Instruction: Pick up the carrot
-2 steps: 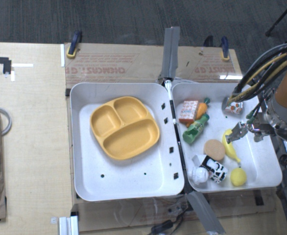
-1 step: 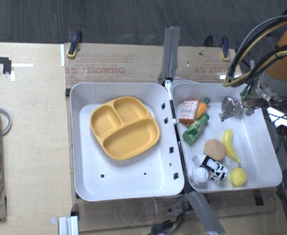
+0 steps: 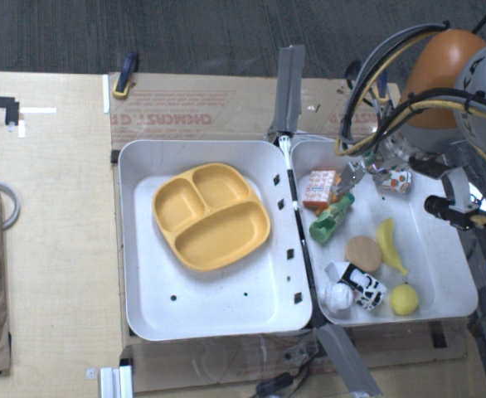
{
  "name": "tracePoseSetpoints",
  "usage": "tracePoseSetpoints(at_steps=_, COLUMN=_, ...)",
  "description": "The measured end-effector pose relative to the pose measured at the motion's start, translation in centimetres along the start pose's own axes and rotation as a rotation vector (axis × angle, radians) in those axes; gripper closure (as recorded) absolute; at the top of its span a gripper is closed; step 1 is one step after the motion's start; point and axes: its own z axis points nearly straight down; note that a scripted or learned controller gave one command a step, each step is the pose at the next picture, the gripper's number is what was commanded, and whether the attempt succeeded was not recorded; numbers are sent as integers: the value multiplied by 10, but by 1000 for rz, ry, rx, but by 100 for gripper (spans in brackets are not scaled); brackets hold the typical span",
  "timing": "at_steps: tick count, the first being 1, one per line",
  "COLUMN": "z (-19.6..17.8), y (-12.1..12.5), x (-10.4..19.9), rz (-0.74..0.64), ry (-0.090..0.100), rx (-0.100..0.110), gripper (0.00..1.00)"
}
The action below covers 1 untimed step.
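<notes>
While the end effector (image 3: 357, 175) hangs at the right bin's (image 3: 450, 305) upper left, near the carrot (image 3: 341, 191), its grip state cannot be told.

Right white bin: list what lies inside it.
Inside the right white bin: orange carton, green bottle, tan disc, yellow banana, yellow lemon, black-and-white toy. The arm covers the far corner.

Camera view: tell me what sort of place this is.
Probably a robot lab's test bench, not a kitchen. Two white bins sit side by side on a cardboard-lined bench; one holds a yellow divided plate, the other toy food such as a banana, and a cabled robot arm reaches in.
</notes>
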Motion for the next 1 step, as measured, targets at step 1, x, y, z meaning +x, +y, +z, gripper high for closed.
tracePoseSetpoints(at_steps=1, z=54, y=32, x=-21, rz=-209, ry=-2, rx=-6, gripper=0)
